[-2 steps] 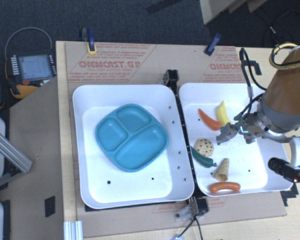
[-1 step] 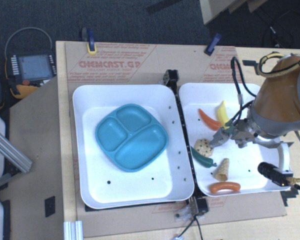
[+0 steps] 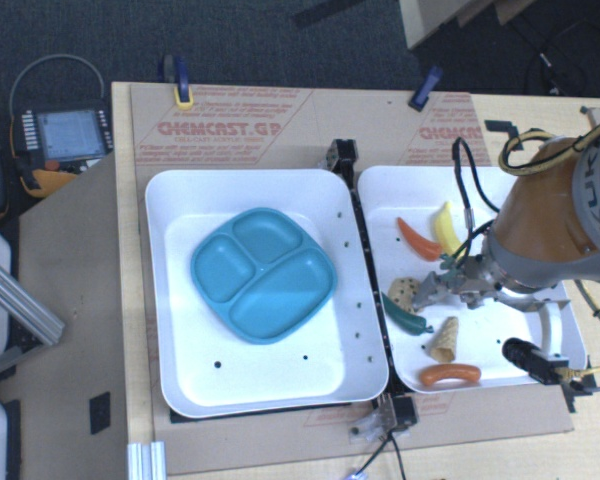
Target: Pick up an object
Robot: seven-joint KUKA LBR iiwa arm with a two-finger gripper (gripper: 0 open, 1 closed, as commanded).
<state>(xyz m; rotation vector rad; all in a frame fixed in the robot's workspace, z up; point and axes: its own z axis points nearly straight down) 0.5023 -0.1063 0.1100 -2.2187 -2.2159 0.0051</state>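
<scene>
Our claw (image 3: 426, 290) hangs over the speckled round cookie (image 3: 404, 291) and green curved pepper (image 3: 405, 318); we cannot tell its opening. Crowding risks grabbing both or neither.

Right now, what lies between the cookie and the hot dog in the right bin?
In the camera view, the ice cream cone lies between the cookie and the hot dog.

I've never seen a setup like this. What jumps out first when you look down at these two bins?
The big blue divided plate lies alone in the left bin. At the right, the grey arm with its orange band leans over the right bin, its end effector low among small toy foods: a yellow banana, an orange pepper, a cookie, an ice-cream cone and a sausage.
</scene>
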